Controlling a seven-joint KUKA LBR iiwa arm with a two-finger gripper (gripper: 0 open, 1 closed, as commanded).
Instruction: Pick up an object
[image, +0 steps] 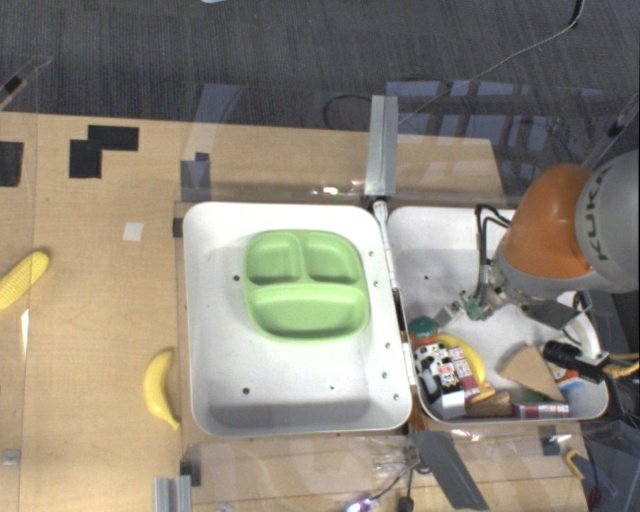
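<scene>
Your gripper (474, 306) sits low in the right bin (440, 235), right of centre in the frame, at the end of the grey arm (608, 215) whose orange band (543, 222) bulges in from the right edge. It is small and partly blurred, so you cannot tell how its tip is set, and nothing can be seen held in it. It hangs over bare white floor in the middle of that bin, just above and to the right of a small green object (424, 325). Below it, along the bin's lower edge, lies a heap of candidate objects: a dark box with coloured markings (441, 368), a yellow banana-like piece (470, 362) curving beside it, a tan wedge (533, 372) to the right, and a brown block (490, 405) near the rim. The heap is near the gripper but apart from it. To the left, the left bin (215, 300) holds a green divided plate (304, 283) at its centre. Outside the bins, on the wooden bench (90, 330), a yellow banana (160, 386) lies just beside the left bin's lower left corner, and a yellow corn cob (22, 279) lies at the far left edge.
</scene>
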